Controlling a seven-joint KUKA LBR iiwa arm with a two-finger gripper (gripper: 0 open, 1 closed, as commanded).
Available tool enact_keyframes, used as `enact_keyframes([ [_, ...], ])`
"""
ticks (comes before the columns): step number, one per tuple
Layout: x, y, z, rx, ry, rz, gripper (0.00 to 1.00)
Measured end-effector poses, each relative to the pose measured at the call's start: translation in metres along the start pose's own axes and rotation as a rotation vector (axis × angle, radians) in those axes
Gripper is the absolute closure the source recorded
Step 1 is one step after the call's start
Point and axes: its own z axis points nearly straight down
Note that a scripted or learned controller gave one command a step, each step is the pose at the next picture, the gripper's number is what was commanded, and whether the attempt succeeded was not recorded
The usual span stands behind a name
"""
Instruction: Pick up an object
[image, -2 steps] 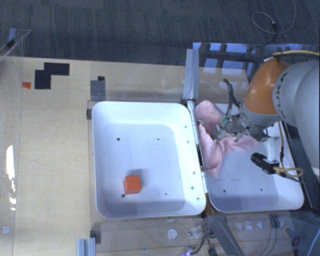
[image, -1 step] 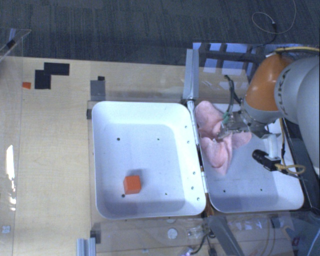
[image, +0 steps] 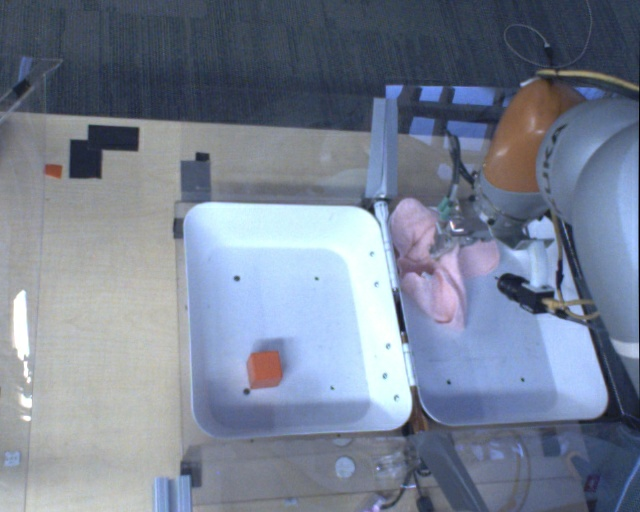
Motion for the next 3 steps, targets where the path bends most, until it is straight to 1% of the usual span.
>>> enact_keyframes([
  [1,0.010,-0.072,-0.033,-0.001,0.000,0.008,1.00],
  [2,0.015,0.000,-0.073,-0.004,-0.001,-0.135,1.00],
  [3,0.013,0.014,-0.072,-0.003,-0.001,-0.117,1.00],
])
